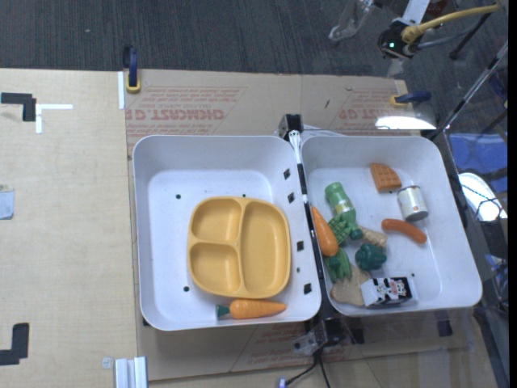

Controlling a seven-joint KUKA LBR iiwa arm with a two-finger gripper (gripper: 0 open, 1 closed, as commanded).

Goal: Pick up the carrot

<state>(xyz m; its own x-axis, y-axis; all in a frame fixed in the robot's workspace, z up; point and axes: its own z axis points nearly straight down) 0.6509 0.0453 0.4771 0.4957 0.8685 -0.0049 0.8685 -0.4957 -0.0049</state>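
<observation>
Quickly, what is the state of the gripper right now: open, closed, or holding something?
Gripper: raised beyond the bins' far edge, nothing between its fingers; open or closed cannot be told.

Left bin (153, 217): one yellow three-compartment plate (240, 246), central. Right bin (440, 176): waffle piece (385, 176) near the far edge; metal can (413, 203) and sausage (404, 230) toward the right wall; green bottle (339, 200); broccoli (371, 256); small carton (388, 291) at the near edge.
</observation>
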